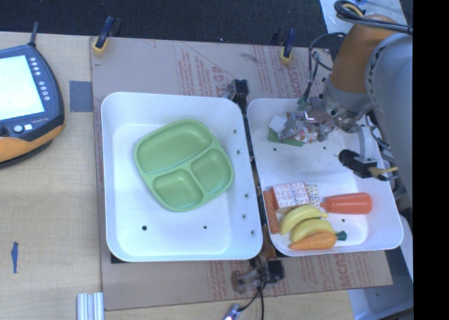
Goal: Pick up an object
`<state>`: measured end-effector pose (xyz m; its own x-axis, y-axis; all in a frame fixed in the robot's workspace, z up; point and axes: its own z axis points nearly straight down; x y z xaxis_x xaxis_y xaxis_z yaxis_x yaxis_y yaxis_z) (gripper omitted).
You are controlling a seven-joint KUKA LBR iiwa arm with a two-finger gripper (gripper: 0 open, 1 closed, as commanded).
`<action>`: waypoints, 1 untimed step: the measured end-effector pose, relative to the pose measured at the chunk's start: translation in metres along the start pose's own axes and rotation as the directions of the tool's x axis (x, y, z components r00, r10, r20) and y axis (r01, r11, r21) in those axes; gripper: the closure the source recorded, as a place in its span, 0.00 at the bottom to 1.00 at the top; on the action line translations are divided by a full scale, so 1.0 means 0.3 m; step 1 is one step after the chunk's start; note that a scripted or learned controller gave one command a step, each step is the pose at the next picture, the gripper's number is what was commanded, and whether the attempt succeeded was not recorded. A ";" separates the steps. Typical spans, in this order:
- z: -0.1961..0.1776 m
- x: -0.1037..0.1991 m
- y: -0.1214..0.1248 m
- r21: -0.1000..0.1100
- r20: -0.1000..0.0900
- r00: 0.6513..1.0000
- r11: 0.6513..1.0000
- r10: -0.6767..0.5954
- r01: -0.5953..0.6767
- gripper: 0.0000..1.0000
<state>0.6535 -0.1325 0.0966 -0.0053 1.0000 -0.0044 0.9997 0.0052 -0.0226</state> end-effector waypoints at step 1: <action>0.007 0.076 -0.002 0.000 0.002 1.000 1.000 0.002 -0.002 0.00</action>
